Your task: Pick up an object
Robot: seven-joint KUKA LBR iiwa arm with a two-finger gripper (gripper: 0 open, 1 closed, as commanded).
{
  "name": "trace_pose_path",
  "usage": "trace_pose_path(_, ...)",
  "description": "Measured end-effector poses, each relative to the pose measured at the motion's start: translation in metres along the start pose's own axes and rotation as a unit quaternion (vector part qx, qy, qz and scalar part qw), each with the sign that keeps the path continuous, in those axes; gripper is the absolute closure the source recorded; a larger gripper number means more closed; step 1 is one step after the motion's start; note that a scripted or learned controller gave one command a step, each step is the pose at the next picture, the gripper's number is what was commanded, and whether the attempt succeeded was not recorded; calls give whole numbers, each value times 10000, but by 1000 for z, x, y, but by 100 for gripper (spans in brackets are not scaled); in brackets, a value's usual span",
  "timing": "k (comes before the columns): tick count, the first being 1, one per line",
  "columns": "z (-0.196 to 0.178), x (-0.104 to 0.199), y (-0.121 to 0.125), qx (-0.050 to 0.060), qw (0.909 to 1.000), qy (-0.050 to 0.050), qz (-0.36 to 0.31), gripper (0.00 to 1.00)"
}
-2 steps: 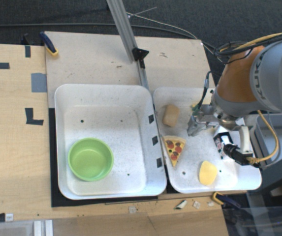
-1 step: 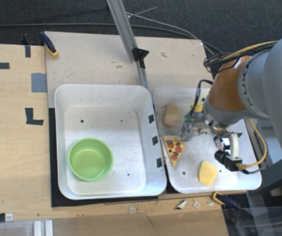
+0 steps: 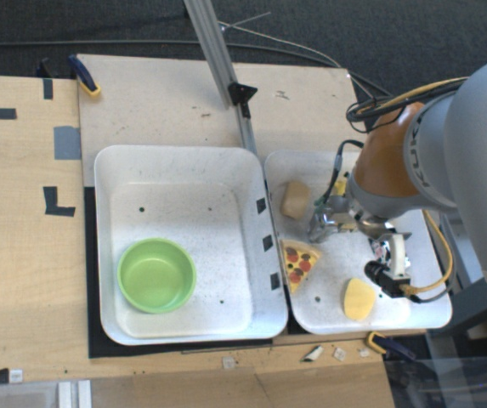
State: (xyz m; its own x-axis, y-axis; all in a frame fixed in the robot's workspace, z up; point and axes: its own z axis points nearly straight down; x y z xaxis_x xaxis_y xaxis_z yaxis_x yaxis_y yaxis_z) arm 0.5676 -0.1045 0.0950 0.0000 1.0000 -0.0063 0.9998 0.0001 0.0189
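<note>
Objects: one bowl (image 3: 156, 275), one pizza slice (image 3: 298, 263), two lumps; hand (image 3: 322, 225) grip unclear.

You are looking down on a robotics lab setup, not a home or kitchen. A plywood worktop (image 3: 22, 228) is carrying dark tape marks (image 3: 56, 201) and two shallow white bins (image 3: 175, 155) sitting side by side on a black mat. An aluminium pole (image 3: 213, 45) is rising from the back of the board, and loose cables (image 3: 311, 53) are trailing over dark carpet. The items lying in the bins are toys: a green bowl (image 3: 156, 275), a pizza slice (image 3: 298, 262), a yellow piece (image 3: 359, 299). The grey industrial arm (image 3: 434, 155) is reaching in, its wiring showing.
</note>
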Motion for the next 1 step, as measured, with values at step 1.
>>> trace_pose_path(1, -4, 2, -4, 76, 10000, 22, 0, 100)
